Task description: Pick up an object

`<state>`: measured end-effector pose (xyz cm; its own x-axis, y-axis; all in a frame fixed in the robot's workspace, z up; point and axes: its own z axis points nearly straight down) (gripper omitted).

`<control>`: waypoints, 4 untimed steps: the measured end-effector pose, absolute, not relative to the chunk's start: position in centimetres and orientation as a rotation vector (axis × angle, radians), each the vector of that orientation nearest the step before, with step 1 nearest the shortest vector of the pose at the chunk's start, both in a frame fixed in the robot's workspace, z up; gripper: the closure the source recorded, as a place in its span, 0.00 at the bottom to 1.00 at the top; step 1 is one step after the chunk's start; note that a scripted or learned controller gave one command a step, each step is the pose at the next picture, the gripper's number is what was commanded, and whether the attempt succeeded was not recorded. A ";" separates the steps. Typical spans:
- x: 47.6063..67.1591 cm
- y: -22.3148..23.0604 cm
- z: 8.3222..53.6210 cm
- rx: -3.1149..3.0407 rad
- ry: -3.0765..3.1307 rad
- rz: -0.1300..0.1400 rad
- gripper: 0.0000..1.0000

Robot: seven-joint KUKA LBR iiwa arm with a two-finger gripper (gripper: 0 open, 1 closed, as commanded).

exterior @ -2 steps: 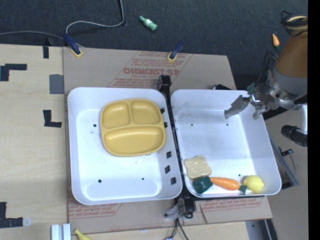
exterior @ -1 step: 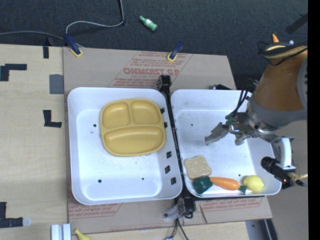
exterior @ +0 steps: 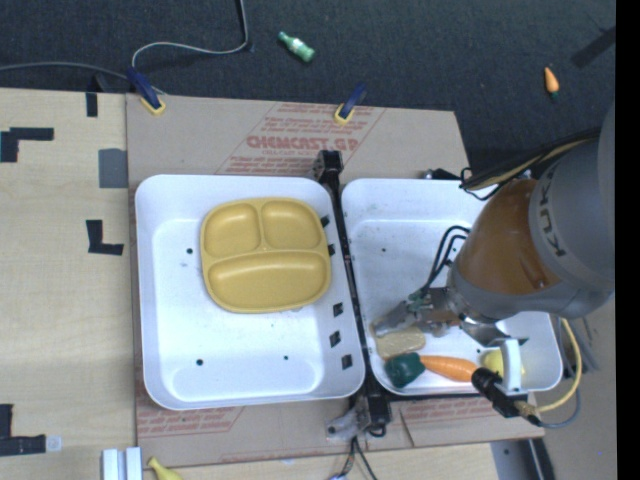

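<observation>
Orange carrot-shaped toy [exterior: 447,368] lies in the right white bin's [exterior: 390,218] near corner, just below the hand [exterior: 405,313].

Its long axis runs left-right, the tip pointing right, with a dark green block [exterior: 404,370] touching its left end and a tan oblong piece [exterior: 398,344] just above. The hand's fingers appear slightly spread, pinching nothing, pointing left above these objects. The yellow divided plastic tray [exterior: 266,253] sits well apart in the left white bin [exterior: 160,268].
</observation>
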<state>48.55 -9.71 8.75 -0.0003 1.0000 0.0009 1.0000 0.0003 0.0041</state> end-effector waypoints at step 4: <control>54.2 -3.2 20.2 2.218 2.230 -0.001 1.00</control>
<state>54.15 -3.19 20.25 -0.0051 1.0000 0.0021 1.0000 0.0051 -0.0028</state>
